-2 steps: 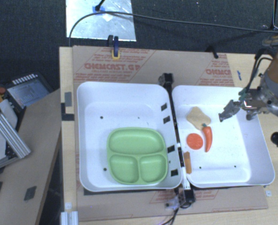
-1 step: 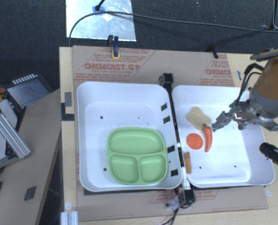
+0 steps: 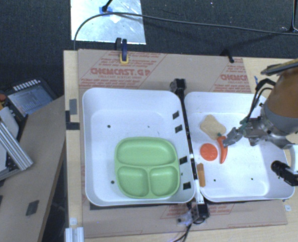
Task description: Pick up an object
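Orange items in the right bin (image 3: 249,188) are partly masked: a round orange piece (image 3: 208,152) lies on the bin floor, and a narrow red-orange strip (image 3: 222,152) stands just beside it on its right, its upper end meeting the tip of the tool (image 3: 230,137). Whether the tool grips that strip, or whether its tips are spread or pressed together, cannot be told; the tips blur into dark metal at this size. A tan, bread-like piece (image 3: 212,125) lies just above the round piece, apart from the tool. A small brown stick (image 3: 201,175) rests against the bin's left wall, its shape hard to make out.

The arm (image 3: 290,102) enters from the right, its upper body cut off by the picture edge, and covers part of the right bin's far side. A black fitting (image 3: 285,172) hangs below the wrist over the bin's right rim.

The left bin (image 3: 101,110) holds a green tray (image 3: 148,166) with 3 compartments, set toward the near side. Black clips (image 3: 178,116) run along the seam between the 2 bins. Both bins sit on printed cardboard (image 3: 154,67) laid over the desk (image 3: 71,74). A yellow-and-black clamp (image 3: 123,51) grips the cardboard's far edge. A silvery sheet (image 3: 108,14) lies beyond, crossed by a cable (image 3: 209,25). At far left, a grey device (image 3: 27,99) and an aluminium rail (image 3: 5,135) are partly cut off.
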`<action>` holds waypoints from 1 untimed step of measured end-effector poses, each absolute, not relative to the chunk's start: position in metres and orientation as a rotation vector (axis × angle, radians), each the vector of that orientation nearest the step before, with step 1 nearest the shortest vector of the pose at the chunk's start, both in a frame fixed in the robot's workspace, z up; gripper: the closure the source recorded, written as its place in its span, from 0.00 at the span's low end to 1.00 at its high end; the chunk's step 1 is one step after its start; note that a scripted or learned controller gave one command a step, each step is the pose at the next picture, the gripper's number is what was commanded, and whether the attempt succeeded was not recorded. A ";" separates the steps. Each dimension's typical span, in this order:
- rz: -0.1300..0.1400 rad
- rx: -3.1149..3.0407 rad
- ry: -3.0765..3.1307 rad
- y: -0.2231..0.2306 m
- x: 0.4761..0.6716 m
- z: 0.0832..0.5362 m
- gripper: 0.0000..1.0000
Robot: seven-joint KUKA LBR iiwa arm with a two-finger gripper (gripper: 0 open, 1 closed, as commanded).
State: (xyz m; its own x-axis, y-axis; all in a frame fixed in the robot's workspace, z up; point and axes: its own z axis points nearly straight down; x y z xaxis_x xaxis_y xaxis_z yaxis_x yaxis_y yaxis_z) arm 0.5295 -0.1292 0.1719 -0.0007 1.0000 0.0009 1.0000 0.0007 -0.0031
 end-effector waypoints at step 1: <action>0.002 -2.219 -2.221 -0.132 0.535 0.128 0.00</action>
State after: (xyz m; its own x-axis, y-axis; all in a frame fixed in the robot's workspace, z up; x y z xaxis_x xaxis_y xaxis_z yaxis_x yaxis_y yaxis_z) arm 0.5346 -0.1319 0.1280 -0.0008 1.0000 0.0008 1.0000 0.0008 -0.0026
